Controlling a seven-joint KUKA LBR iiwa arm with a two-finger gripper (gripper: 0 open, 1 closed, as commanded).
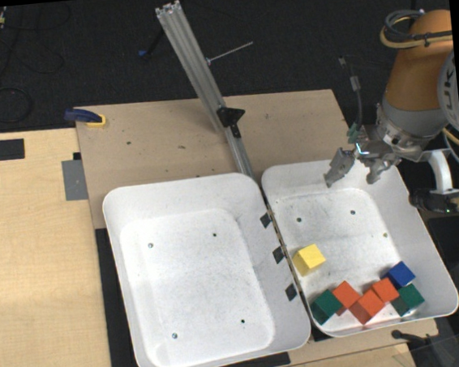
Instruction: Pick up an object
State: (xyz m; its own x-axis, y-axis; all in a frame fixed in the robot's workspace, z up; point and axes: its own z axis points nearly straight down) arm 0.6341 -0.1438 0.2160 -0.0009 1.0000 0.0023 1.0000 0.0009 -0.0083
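Note:
My gripper (358, 171) hangs over the far edge of the right bin (342, 207), its two fingers spread apart with nothing between them. A yellow block (309, 258) lies near the bin's left side. Along the near edge sit a green block (327, 303), an orange block (346, 294), a red block (367, 308), another orange block (384, 292), a blue block (400, 273) and a dark green block (408, 299). All the blocks lie well below the gripper in the view.
The left bin (194, 276) stands beside the right one, with black clips (273, 237) between them. A metal rail (202, 75) slants up from the bins' far junction. A blue and yellow clamp (85, 116) sits on the bench's far left corner.

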